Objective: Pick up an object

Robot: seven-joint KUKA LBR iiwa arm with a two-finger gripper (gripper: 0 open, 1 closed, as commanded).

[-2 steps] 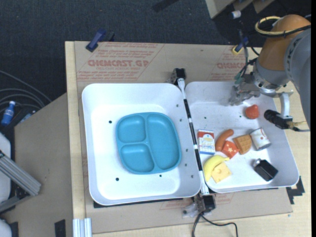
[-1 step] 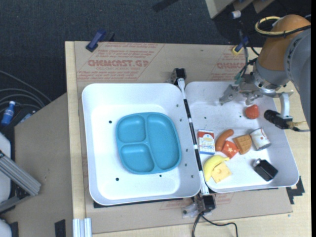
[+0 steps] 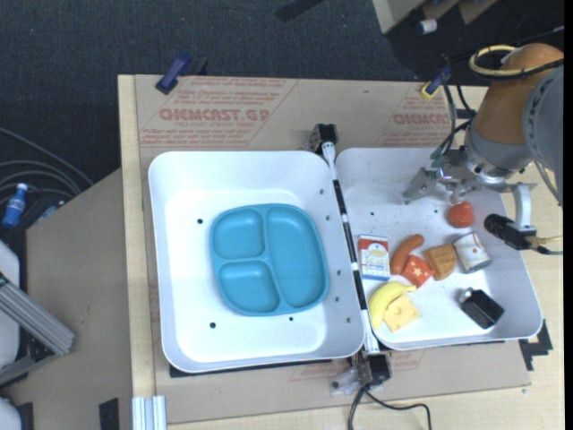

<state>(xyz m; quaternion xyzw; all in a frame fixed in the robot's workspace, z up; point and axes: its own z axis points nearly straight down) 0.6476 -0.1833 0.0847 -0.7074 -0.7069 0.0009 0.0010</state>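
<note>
Bench [image 3: 224, 115] w/ brown printed sheet on top. On it: 2 white bins side by side, touching – left bin [image 3: 179, 267], right bin [image 3: 519, 307]. Blue clamp [image 3: 173, 73] at far-left edge.

Dark blue-grey carpet floor [image 3: 224, 16] all around the bench [image 3: 224, 106], which is topped with a tan board (red lettering printed on it). Black cables [image 3: 36, 164] snake across the floor off its left edge.

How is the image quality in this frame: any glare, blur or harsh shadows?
Camera view: even, diffuse light with soft shadows; the glossy white right bin is bright, but the small food toys stay readable; the light-blue divided plastic plate is sharp; the metal claw looks slightly soft.
</note>
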